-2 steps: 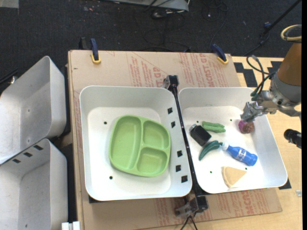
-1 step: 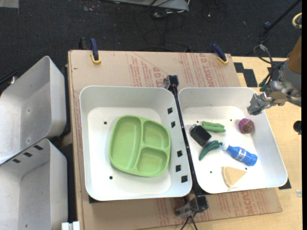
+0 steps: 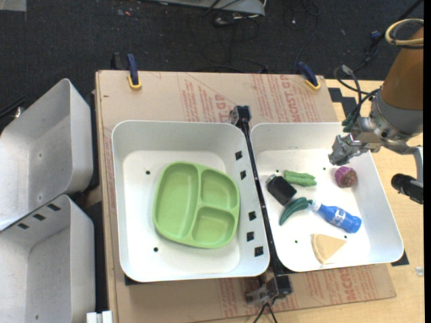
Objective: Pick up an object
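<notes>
Hovering: gripper in right bin, nr purple ball
Jaws: can't tell if apart or together
Risk: ball prob rolls off if nudged

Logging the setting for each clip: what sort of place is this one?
Most likely a robotics lab bench. A grey and orange arm reaches over two white bins, which sit on a board held with clamps, and loose cables trail across the dark floor.

Printed board under the bins
Red lettering runs across the brown board at the upper middle of the frame, upside down and mirrored, too faint to read; the blue bottle's label is too small
</notes>
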Robot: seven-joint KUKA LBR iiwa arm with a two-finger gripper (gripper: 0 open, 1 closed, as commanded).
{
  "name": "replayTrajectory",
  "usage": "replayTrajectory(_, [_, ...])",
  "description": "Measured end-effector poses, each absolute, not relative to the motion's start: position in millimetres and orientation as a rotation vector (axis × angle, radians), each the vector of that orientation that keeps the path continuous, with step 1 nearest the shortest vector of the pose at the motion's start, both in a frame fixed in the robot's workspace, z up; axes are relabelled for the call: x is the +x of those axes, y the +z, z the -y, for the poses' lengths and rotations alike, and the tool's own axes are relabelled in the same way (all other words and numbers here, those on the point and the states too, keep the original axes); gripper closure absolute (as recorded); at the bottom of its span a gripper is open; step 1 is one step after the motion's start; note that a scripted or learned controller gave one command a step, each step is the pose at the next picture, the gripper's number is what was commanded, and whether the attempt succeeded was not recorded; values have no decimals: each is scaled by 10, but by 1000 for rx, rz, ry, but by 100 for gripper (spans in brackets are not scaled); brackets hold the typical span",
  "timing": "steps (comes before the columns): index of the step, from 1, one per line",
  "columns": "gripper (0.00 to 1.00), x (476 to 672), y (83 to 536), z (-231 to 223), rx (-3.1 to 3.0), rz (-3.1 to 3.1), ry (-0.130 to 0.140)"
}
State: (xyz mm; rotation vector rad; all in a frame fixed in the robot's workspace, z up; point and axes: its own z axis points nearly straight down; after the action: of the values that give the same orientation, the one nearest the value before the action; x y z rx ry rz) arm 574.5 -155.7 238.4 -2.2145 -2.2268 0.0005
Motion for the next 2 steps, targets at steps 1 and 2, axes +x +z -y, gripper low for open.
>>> replayTrajectory(1, [100, 5665, 2421, 998, -2212, 2228, 0])
replayTrajectory(2, [100, 5628, 2461, 501, -2212, 2228, -1])
